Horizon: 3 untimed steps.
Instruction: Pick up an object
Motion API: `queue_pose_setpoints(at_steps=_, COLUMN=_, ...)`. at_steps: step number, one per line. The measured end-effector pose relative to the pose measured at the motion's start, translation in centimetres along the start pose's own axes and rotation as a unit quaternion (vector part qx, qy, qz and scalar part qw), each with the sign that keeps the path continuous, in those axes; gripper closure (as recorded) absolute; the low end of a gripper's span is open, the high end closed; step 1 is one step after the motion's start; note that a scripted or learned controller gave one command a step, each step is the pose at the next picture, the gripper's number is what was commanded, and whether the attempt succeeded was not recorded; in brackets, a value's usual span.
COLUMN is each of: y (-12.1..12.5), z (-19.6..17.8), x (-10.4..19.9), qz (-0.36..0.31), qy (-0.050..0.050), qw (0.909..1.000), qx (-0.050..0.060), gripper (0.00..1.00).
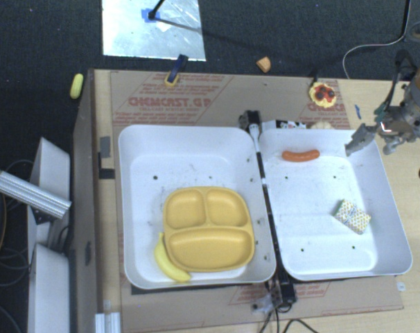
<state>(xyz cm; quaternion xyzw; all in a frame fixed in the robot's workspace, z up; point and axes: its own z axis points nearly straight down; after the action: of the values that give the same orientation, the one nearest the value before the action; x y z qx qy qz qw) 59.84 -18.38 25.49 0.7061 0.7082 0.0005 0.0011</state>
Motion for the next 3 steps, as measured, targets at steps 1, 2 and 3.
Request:
queue_pose_setpoints(at_steps=1, y=7.0, z=5.6, x=-2.3, qz=-0.001, qy=0.000, qw=1.0000, qx=0.001, gripper=0.00)
queue_pose_setpoints(at_steps=2, y=4.2, z=1.6, x=-2.3, qz=0.000, qy=0.000, qw=1.0000, qx=-0.001, gripper=0.00)
queue_pose_setpoints(at_steps=3, y=7.1, z=2.3, x=-2.3, qz=-0.001, qy=0.000, qw=1.0000, qx=-0.001, gripper=0.00)
